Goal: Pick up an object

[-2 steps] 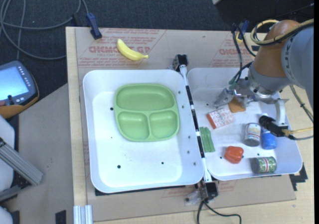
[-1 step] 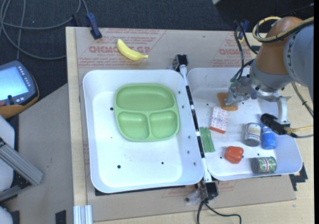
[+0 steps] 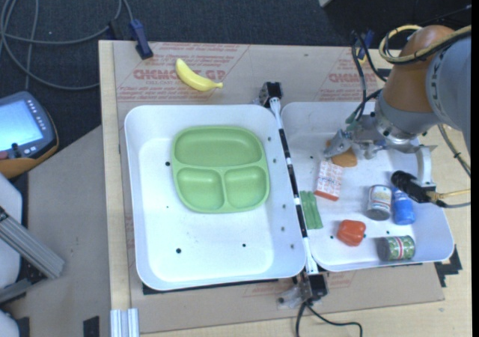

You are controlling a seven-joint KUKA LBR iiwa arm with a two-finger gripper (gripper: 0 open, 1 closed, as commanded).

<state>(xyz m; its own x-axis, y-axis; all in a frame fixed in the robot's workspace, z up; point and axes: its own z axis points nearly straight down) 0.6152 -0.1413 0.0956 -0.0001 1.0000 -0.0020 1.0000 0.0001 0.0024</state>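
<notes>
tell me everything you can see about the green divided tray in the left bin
The green tray is a pale green plate that looks like matte plastic, with rounded corners. It has three compartments: one wide one along the far side and two smaller ones side by side nearer the camera. It lies flat and right side up on the floor of the left bin, in its far half. All three compartments look bare.

Grey arm (image 3: 441, 66) entering from 3 o'clock, orange band uppermost, wrist bent downward, gripper (image 3: 350, 144) low, pointing toward 8 o'clock
</notes>
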